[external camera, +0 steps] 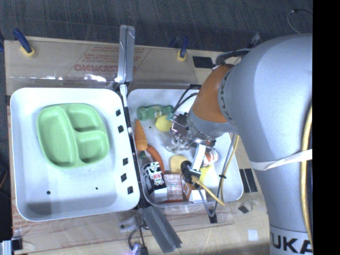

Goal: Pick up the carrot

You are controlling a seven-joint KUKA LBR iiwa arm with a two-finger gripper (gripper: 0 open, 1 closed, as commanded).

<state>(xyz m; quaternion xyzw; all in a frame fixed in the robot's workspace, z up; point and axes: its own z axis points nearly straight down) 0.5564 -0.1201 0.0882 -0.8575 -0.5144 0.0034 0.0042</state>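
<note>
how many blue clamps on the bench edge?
2. One blue clamp sits at the far left corner of the cardboard, above the left bin. The other clamp is at the far edge above the right bin. The arm may hide more.

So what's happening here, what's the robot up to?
The grey arm reaches in from the right over the right bin, which is crowded with small items. Its hand sits low in the middle of that bin, near a yellow piece. The carrot lies along the bin's left wall, apart from the hand and not picked up yet. The left bin holds a green divided tray.
</note>
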